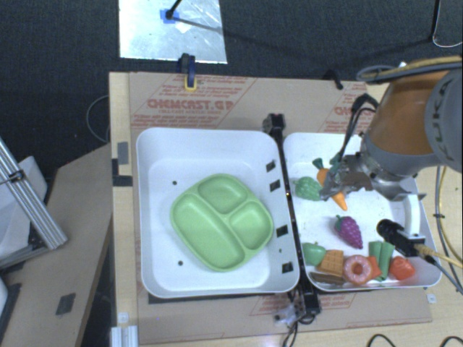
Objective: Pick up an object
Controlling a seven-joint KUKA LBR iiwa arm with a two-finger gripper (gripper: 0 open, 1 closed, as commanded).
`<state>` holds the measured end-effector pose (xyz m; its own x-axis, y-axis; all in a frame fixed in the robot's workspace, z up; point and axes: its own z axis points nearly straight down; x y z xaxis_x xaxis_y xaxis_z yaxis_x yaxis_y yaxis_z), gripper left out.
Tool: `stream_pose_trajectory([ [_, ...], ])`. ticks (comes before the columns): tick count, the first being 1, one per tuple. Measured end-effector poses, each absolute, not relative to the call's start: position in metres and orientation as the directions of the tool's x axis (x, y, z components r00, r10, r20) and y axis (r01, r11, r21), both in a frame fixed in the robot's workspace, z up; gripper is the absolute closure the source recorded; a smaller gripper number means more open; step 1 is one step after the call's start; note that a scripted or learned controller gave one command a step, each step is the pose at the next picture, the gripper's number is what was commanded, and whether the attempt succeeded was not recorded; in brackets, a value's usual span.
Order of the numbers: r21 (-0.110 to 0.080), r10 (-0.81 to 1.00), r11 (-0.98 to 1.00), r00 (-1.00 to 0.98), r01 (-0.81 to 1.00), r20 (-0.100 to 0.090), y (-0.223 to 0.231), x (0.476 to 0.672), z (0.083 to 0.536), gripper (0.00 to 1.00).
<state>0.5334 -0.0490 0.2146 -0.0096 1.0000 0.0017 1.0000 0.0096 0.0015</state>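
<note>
Red "CHEMCAST GP" print on board; pincer over carrot, grip state unclear.

You are looking at a bulky grey arm wearing a broad orange band above its wrist; a thin black cable is looping alongside it; a dark metal gripper is ending the grey wrist housing.

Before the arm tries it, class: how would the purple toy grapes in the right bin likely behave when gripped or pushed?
The purple grapes look like moulded plastic, so probably stiff and light. Their bumpy, tapered shape may slip from a pincer. Lying loose on the right bin floor, they would likely slide or roll when nudged.
</note>
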Motion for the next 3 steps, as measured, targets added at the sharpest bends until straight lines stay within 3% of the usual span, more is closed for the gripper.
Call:
stream_pose_trajectory([
  [1,0.003,1.0,0.01,-0.01,1.0,0.001,0.0,0.545,0.221,1.0],
  [2,0.001,1.0,0.009,-0.009,1.0,0.001,0.049,0.54,0.214,1.0],
  [3,0.002,1.0,0.007,-0.007,1.0,0.001,0.059,0.539,0.234,1.0],
])
